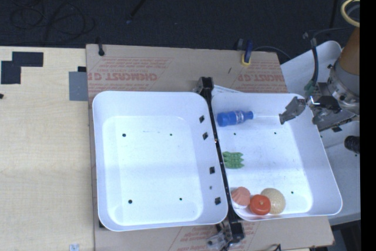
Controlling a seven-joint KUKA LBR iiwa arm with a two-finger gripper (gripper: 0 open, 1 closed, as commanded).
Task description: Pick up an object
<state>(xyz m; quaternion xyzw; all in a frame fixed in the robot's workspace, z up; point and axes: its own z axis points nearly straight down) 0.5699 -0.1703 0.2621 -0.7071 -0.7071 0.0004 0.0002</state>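
Objects for picking: four, all in right bin [329,185].
- Blue bottle [234,118]: lying on its side, far left part of right bin, close to the divider [215,150] between bins, cap end pointing right.
- Green item [232,160]: small, ridged, lying flat near the divider, about mid-length of right bin, apart from the bottle.
- Pink round piece [239,196]: near corner of right bin, against the left wall.
- Red round piece [259,204]: touching the pink piece on one side and a pale tan round piece [274,200] on the other; three clustered along the near wall.

Left bin [106,126]: white, shallow, small dark dots on floor.

Gripper [296,107]: at far right edge of right bin, above the rim, well apart from every item; dark finger [289,110] angled down toward the bin floor. Nothing seen between fingers. Open or closed: cannot tell.

Arm [346,76]: grey, orange band at top right, entering from the right.

Bench: cardboard sheet [153,70] with red lettering under both bins; light wood surface [41,156] at left.
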